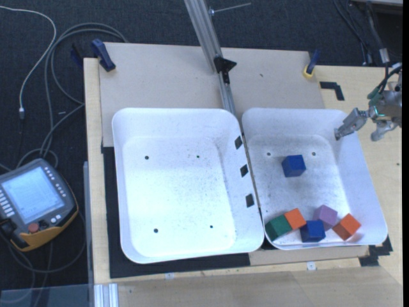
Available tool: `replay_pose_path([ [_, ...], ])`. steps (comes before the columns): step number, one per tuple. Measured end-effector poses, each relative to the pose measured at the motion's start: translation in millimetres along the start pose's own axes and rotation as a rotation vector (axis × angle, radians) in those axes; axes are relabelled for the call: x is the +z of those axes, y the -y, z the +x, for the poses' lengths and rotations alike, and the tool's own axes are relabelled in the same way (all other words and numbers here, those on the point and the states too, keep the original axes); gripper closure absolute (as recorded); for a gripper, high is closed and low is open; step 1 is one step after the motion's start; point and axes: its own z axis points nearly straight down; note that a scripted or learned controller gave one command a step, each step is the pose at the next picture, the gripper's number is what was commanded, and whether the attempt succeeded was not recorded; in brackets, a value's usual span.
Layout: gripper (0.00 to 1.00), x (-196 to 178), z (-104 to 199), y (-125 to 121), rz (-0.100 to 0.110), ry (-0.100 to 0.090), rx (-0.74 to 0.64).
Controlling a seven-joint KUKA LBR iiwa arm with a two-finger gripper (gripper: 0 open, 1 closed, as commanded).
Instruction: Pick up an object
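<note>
Six candidates: I count six small cubes in the right-hand shallow white plastic bin (358,165); none is named as the target, so any would do.
Tool: I see the grey two-finger metal gripper (377,117) at the far right edge, above the bin's outer rim; nothing sits between its fingers; whether they stand wide or narrow I cannot tell, the metalwork is too small and cut off by the frame.
Nearest option: the lone dark blue cube (293,165) lies inward from the tool and a little toward the front, well apart from every other block; I judge it the safest pick.
Cluster: toward the bin's front wall from the tool sit the green cube (277,226), the orange cube beside it (295,218), the second blue cube (312,231), the pale purple cube (327,215) and the orange-red cube at the corner (347,226); several touch or nearly touch.
Risk, crowding: fingers descending there could land on a neighbour, nudge blocks aside, or close on two at once.
Risk, wall: the sloped front wall beside the cluster could catch a finger or let a cube slide away.
Risk, rim: a straight descent from where the tool hangs would meet the bin edge, not a block.
Other bin: the left-hand shallow white plastic bin (128,139) lies far beyond the tool's reach line for now.
</note>
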Motion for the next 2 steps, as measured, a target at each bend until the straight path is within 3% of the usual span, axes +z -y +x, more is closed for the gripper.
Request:
replay_pose_path([
  [1, 0.00, -30, 52, 73, 0.000, -0.002, -0.003],
  [2, 0.00, -39, 33, 50, -0.006, 0.004, 0.000],
])
